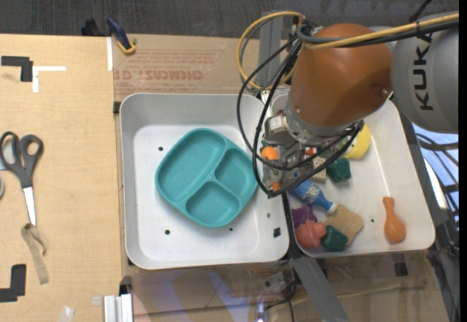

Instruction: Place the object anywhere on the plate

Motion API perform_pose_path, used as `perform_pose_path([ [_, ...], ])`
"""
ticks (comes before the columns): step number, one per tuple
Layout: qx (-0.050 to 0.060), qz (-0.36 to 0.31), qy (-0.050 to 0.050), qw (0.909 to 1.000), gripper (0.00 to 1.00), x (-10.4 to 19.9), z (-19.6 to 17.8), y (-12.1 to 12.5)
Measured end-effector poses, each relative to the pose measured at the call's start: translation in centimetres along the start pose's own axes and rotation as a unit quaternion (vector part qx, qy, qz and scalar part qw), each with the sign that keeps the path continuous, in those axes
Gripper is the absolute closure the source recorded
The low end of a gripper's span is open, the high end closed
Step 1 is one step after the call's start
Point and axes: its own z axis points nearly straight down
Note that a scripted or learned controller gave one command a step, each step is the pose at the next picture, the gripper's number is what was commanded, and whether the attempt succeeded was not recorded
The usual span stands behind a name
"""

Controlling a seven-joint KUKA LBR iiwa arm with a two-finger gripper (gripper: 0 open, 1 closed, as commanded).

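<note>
my claw (292, 167) sits low at the seam between the two bins, just right of centre in the frame. my orange wrist hides most of it, so i cannot tell whether it is open, closed, or gripping anything. the teal plate (208, 177) lies tilted in the left bin (139, 240), centre left, with its three compartments bare; nothing rests on it yet, so by my judgement the placing is not done. the candidates lie jumbled in the right bin (416, 225): a blue bottle (315, 196), a green block (338, 169), a yellow piece (359, 144), a tan sponge (346, 222), a pink lump (308, 233) and an orange pin (393, 220), lower right. which one is mine to move i cannot say. my arm comes in from the upper right, bent steeply downward, cables looping above it.
</note>
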Motion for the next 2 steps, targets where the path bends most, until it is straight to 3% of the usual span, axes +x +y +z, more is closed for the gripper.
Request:
perform_pose_path([
  [1, 0.001, -0.008, 0.000, 1.0000, 1.00, -2.4, -22.1, 0.1],
  [2, -0.001, -0.054, 0.000, 0.9986, 1.00, -10.7, -15.0, 0.1],
])
